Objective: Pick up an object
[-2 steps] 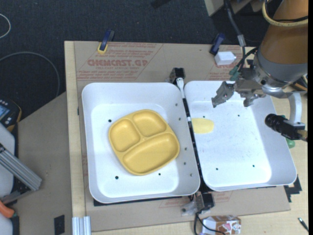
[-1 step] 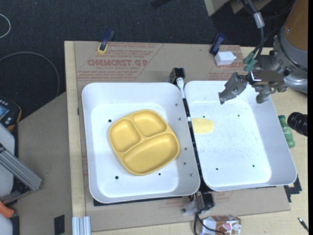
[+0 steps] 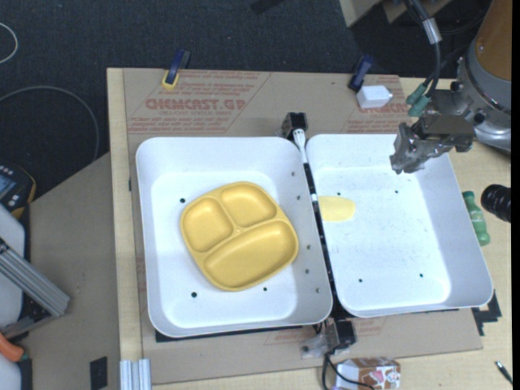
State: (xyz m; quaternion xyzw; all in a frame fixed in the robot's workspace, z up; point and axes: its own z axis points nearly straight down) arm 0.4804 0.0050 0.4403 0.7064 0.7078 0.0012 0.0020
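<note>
A yellow divided plate [image 3: 239,235] with three compartments lies in the left bin [image 3: 162,169]. A small pale yellow flat object [image 3: 335,209] rests in the right bin [image 3: 422,250] close to its left wall. My gripper [image 3: 406,162] hangs over the far right part of the right bin, well to the right of and beyond the small yellow object. Nothing shows between its fingers.
A green marker [image 3: 477,217] lies outside the right bin's right wall. A white block [image 3: 374,97] and blue clamps [image 3: 175,67] sit on the cardboard beyond the bins. A black clip [image 3: 294,125] stands at the far end of the gap between the bins.
</note>
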